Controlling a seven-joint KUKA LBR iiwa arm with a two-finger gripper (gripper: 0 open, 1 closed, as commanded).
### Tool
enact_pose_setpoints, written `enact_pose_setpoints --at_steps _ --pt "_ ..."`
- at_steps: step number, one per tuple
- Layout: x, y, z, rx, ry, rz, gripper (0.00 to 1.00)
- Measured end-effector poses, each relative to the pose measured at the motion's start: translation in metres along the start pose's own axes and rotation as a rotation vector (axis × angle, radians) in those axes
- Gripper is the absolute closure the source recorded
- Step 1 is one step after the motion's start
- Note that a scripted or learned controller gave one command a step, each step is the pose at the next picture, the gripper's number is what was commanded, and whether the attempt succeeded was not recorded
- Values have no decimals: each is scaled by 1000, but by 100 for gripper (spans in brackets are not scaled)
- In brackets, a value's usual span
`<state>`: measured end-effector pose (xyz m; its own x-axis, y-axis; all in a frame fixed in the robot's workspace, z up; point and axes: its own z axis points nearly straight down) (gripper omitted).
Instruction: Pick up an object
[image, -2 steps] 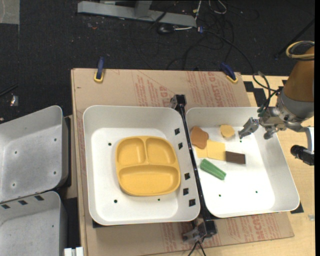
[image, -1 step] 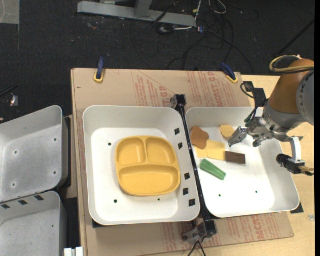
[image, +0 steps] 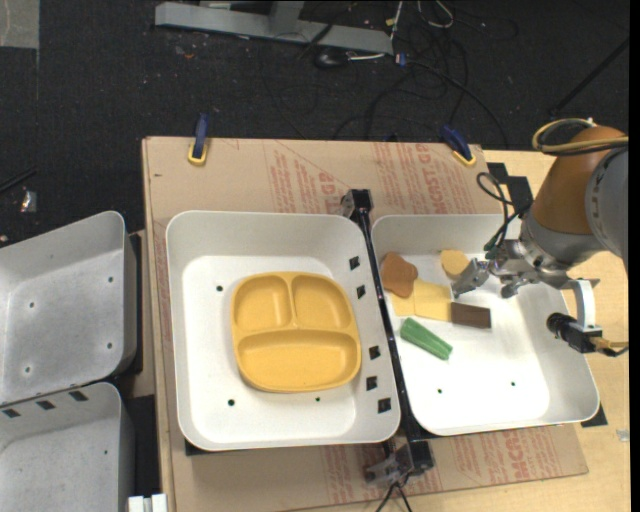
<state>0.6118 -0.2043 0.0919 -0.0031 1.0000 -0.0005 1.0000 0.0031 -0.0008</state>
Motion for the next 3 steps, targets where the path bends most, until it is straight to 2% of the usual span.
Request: enact_pose_setpoints --at_steps 1,2,3 --pt "0 1 -11 -3 -1 -1 100" --pt "-9 8 -67 -8 -3 0 100" --pt "-9 1 -128 -8 -3 1 100"
